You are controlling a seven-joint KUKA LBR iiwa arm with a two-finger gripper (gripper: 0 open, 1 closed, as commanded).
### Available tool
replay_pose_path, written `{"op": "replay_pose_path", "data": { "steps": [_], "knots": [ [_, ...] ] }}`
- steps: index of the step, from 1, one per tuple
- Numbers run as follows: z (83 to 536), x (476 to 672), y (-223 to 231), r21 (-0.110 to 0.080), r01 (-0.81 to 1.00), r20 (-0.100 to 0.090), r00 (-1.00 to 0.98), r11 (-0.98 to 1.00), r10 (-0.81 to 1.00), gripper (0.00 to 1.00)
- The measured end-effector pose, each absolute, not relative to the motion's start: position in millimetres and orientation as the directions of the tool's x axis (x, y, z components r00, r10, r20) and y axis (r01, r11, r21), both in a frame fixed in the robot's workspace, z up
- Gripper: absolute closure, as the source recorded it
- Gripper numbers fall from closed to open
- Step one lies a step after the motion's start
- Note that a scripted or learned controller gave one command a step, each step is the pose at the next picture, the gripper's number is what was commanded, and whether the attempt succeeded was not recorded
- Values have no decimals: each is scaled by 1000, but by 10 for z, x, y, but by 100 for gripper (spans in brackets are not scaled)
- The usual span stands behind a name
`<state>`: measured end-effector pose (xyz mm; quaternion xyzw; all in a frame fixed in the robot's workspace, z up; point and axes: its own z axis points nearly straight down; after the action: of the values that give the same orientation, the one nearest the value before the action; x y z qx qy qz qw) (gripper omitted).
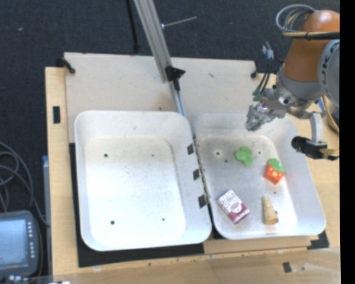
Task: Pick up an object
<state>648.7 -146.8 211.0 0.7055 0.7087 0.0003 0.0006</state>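
Above the right bin's [302, 218] far edge, the gripper [255, 120] hangs with nothing visibly held, its open-or-closed state unclear, while 4 candidates, green piece [244, 155], strawberry [274, 171], pink carton [233, 206] and cone [270, 210], lie unpicked, so the whole pick remains.

Worktop [59, 158]: pale tan wood, w/ a lighter beige board at the back. Both bins white; left bin [136, 179] has faint grey speckling plus a few dark dots, right bin [302, 206] shows grey scuffing near its middle. Green piece [244, 155]: bright green. Strawberry-like toy [274, 171]: red-orange w/ green top. Small carton [233, 206]: pink/maroon w/ white patches. Cone-shaped item [270, 210]: tan. Arm [307, 52]: grey w/ orange band. Floor around: dark charcoal.
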Motion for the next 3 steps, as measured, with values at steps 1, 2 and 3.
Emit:
{"op": "replay_pose_path", "data": {
  "steps": [1,2,3],
  "knots": [
    [2163,6225,-936,1,1000,1,-6,6,1000,100],
    [2287,6031,-350,1,1000,2,-8,8,1000,100],
    [2356,5761,142,0,1000,2,-7,7,1000,100]
  ]
}}
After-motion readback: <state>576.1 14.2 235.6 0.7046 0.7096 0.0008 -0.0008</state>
